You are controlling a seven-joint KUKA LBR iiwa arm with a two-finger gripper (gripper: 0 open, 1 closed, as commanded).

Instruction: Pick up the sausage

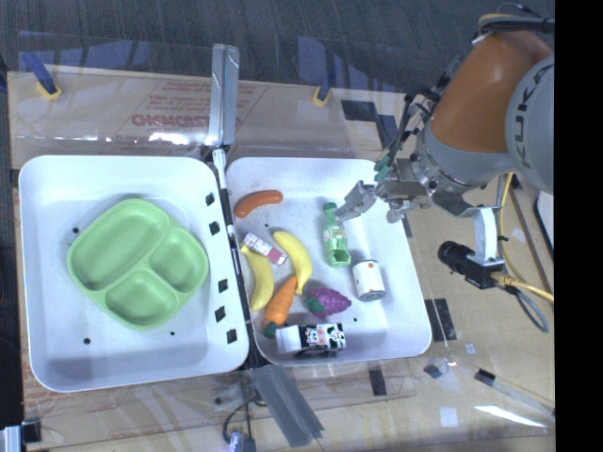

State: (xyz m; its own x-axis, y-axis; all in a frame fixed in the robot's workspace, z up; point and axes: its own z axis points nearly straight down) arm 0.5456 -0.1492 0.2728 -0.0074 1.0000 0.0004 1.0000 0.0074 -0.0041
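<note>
The sausage [258, 201] lies flat near the far-left corner of the right bin [400, 320], close to the divider, with bare white floor around it, so it looks reachable from above. Nearer the front edge sit two bananas [294, 257], a carrot [280, 301] and a purple grape bunch [326, 299]; a green bottle [334, 234] lies toward the right edge. The gripper [361, 199] hangs over the bin's far-right part, holding nothing; whether it is spread or closed cannot be told. The green plate [138, 262] rests in the left bin [38, 347].

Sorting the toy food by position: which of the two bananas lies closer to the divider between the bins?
The lower banana, just beside the carrot; the other banana lies further right.
</note>
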